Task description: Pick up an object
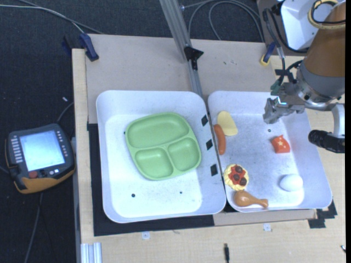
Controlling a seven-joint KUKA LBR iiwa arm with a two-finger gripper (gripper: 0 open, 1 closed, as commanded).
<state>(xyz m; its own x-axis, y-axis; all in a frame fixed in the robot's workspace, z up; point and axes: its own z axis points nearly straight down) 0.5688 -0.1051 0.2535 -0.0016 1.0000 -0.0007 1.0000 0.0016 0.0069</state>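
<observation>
tray [163,145] in left bin [109,163], toy foods in right bin [315,169]

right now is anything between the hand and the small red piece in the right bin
Nothing visible. The hand hangs over the right bin, and the small red piece lies just below it in this view, with bare bin floor between them.

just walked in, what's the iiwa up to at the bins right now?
It's on a pick attempt in the right bin. The gripper hangs over that bin's upper part, above a small red-orange toy, with nothing visibly between its fingers. The other play food lies untouched: a yellow piece, a hot dog, a mini pizza, a chicken drumstick and a white egg. The left bin holds a green divided plate.
</observation>
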